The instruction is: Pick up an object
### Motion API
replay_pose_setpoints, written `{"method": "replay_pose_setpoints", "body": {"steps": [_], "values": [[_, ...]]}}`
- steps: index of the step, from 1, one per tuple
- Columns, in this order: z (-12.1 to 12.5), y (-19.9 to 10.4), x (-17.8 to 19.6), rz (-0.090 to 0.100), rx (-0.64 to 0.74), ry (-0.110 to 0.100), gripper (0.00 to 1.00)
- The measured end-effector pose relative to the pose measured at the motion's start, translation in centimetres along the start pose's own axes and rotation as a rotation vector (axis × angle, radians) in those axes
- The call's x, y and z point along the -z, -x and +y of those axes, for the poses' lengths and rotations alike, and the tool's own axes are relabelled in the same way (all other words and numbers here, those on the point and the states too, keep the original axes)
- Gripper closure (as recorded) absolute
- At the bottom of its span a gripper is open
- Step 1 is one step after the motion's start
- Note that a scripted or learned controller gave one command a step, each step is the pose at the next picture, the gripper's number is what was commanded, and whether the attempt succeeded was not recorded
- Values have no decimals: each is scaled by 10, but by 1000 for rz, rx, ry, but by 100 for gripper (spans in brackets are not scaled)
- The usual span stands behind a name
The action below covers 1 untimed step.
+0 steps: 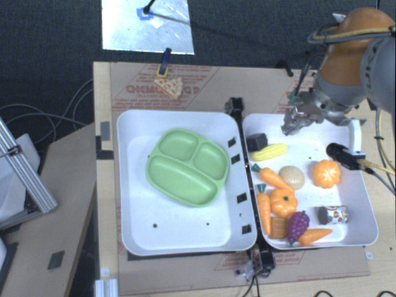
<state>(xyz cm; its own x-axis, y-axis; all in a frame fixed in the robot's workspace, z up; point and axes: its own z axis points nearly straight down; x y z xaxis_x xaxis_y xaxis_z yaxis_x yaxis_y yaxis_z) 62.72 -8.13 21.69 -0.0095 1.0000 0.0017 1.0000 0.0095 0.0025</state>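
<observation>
Camera view. The grey arm (365,48), with its orange band, enters from 3 o'clock. Its gripper (296,124) hangs over the 11 o'clock part of the right bin (366,218). Nothing is seen between its jaws, and whether they stand wide or narrow cannot be told.

All the things that could be picked lie in the right bin:
- A black block (257,142) lies at the bin's 10 o'clock corner, at 8 o'clock from the gripper and apart from it.
- A yellow corn cob (270,151) lies just beside the block, at its 4 o'clock.
- A short carrot (270,178) lies near the bin's 9 o'clock wall, with a beige egg-shaped piece (292,177) just beside it at 3 o'clock.
- An orange (326,173) sits near the middle, at 3 o'clock from the egg-shaped piece.
- A small pumpkin (283,203) sits at 6 o'clock from the short carrot.
- A long carrot (263,212) lies along the 9 o'clock wall, touching the pumpkin.
- A bunch of purple grapes (297,225) lies at the 6 o'clock rim, with another carrot (315,234) beside it at 4 o'clock.
- A small can (333,215) lies on its side at 5 o'clock from the middle.

The left bin (142,231) holds a green divided plate (187,166), lying flat at its middle.
</observation>
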Motion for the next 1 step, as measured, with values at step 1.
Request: {"method": "replay_pose_setpoints", "body": {"steps": [1], "values": [[22, -58, 10, 0, 1, 2, 100]]}}
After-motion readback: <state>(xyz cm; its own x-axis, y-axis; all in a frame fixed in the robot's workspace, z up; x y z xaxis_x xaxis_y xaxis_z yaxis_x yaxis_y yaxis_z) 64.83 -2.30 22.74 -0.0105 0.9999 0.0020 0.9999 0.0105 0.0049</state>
